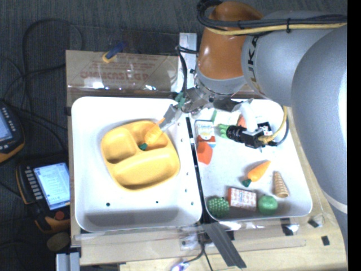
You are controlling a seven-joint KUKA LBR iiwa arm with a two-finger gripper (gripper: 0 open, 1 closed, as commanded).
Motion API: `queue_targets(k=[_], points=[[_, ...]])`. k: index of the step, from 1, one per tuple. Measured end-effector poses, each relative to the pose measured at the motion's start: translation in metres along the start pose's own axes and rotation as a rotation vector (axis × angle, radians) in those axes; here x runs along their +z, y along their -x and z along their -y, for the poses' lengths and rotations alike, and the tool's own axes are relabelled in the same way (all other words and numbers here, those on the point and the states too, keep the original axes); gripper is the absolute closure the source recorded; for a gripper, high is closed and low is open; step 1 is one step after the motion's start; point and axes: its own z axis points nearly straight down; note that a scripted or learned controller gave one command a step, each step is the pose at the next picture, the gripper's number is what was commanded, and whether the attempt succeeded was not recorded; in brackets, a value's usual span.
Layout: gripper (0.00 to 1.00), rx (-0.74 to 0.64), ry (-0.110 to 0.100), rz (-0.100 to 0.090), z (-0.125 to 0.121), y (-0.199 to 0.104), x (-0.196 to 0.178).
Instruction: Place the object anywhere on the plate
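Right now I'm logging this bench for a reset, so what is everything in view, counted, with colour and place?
Plate: one, yellow, divided into compartments, in the left bin.
Carrot on plate: one, orange with a green end, in the plate's upper right compartment.
Left bin: one, white.
Right bin: one, white.
Loose carrot: one, orange, middle of the right bin.
Cone: one, tan, ridged, right side of the right bin.
Box: one, red and white, near front edge of the right bin.
Green pieces: two, either side of the box.
Red piece: one, left side of the right bin.
Arm: one, grey with orange band.
Gripper: one, above the divide between the bins.
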Motion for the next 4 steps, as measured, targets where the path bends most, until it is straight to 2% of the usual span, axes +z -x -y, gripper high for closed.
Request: queue_targets(k=[1, 2, 3, 4], points=[[1.0, 0.001, -0.002, -0.001, 0.0001, 0.0005, -0.0083], [0.0, 0.001, -0.002, -0.001, 0.0002, 0.0007, -0.0082], [1.0, 0.003, -0.003, -0.002, 0.0003, 0.0019, -0.0166], [0.0, 0.003, -0.003, -0.002, 0.0004, 0.0019, -0.0166]])
